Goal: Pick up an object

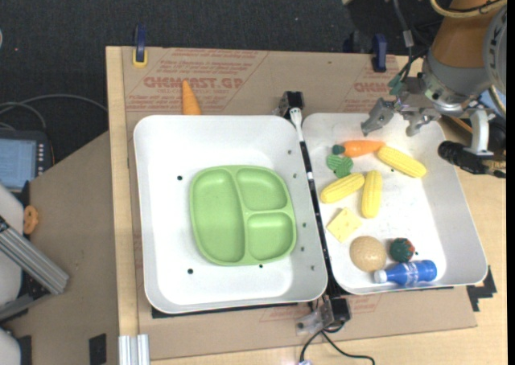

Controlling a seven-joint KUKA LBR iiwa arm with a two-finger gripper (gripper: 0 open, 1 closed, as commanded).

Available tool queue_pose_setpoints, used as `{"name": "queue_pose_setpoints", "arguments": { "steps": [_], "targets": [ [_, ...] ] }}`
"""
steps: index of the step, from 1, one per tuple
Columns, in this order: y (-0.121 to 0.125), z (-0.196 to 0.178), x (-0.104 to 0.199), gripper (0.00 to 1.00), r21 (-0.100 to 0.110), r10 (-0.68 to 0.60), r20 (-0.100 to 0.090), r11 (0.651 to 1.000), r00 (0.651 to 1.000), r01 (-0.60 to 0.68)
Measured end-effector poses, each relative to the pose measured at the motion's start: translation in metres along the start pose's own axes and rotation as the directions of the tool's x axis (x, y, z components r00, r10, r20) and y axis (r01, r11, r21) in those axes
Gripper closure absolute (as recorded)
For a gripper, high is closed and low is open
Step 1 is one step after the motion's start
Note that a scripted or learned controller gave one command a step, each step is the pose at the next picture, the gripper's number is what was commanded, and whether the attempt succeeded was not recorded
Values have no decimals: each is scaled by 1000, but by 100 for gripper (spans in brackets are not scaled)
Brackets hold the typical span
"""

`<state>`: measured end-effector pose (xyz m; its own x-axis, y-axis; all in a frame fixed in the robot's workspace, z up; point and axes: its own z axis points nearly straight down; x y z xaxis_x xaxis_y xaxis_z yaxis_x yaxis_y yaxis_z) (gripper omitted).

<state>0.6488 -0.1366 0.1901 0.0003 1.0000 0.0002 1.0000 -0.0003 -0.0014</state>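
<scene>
Gripper hangs over the far end of the right bin, jaws spread wide with nothing between them, just above and beside the toy carrot. Right bin items: carrot at the far end, green piece just left of it, three corn cobs mid-bin, yellow cheese wedge, tan potato, small red-green ball, blue bottle at the near rim. Left bin holds a green divided plate; an orange cone lies on the cardboard behind it
</scene>
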Motion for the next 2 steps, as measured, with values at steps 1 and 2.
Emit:
{"name": "queue_pose_setpoints", "arguments": {
  "steps": [1, 2],
  "targets": [
    [18, 90, 20, 0, -8, 1, 3, 1000, 1000, -1],
    [5, 106, 27, 0, 2, 1, -1, 1000, 1000, -1]
  ]
}}
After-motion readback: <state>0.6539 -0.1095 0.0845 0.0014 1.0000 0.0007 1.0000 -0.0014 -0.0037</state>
